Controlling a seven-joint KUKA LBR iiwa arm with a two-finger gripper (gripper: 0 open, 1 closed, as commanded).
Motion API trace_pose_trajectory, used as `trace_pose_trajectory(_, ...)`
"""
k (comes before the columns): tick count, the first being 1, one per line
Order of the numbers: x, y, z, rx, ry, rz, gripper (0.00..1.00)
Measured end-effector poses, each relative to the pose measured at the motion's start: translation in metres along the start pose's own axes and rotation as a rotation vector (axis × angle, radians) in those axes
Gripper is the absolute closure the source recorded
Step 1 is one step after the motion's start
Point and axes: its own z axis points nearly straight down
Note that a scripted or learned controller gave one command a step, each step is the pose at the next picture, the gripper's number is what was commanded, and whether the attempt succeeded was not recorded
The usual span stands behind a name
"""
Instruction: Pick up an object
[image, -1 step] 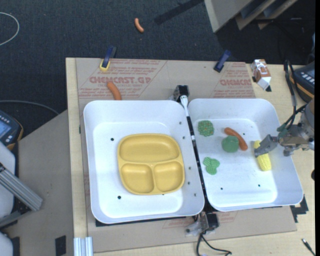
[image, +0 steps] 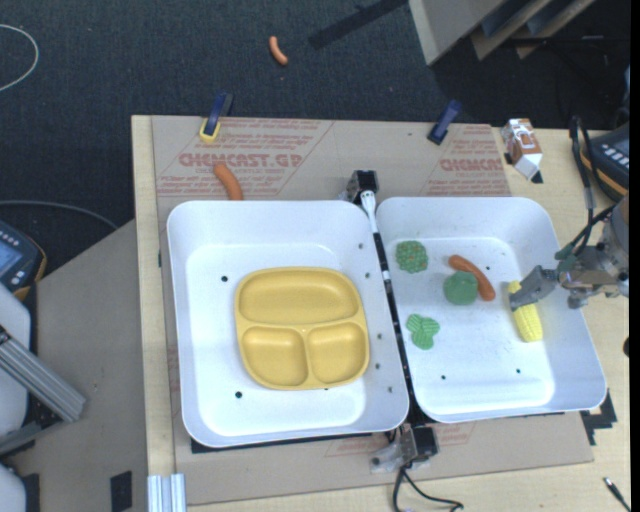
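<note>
The right white bin (image: 560, 385) holds several toy foods. A yellow corn cob (image: 527, 321) lies near its right wall. An orange sausage (image: 471, 275) rests against a round green piece (image: 461, 290). One green broccoli piece (image: 411, 256) sits further back, and another (image: 423, 330) lies nearer the front. My gripper (image: 532, 286) reaches in over the bin's right wall and hangs just above the corn cob's upper end. I see nothing lifted off the bin floor.
The left white bin (image: 195, 300) holds a yellow divided plate (image: 300, 326). A loose orange sausage (image: 229, 180) lies on the cardboard behind it, with another (image: 278, 49) on the dark floor. Blue clamps (image: 214, 117) (image: 444, 122) grip the board's far edge. A small carton (image: 522, 145) stands at the back right.
</note>
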Motion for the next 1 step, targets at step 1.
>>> trace_pose_trajectory(1, 0.0096, 0.0041, 0.0500, 0.007, 0.003, -0.001, 0.00)
